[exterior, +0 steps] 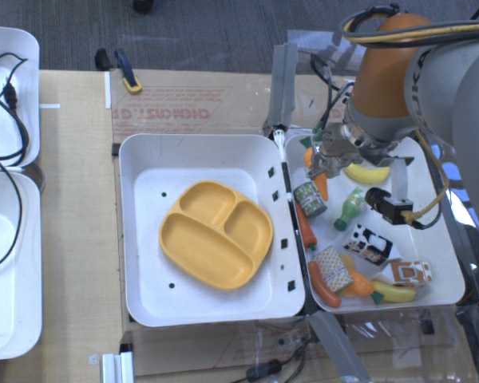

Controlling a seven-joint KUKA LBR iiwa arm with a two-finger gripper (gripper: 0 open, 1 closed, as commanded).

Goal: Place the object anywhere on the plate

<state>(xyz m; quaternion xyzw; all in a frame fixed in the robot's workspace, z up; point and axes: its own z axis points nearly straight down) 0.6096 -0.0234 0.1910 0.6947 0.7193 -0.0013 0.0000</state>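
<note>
A: We see the gripper low in the right bin, above a carrot and beside a banana; we cannot tell its finger state.

B: The plate sits apart in the left bin; in that clutter we risk a missed grasp, or snagging the can.

A yellow three-compartment plate lies flat, turned at an angle, at the middle of the frame, its compartments bare.
</note>
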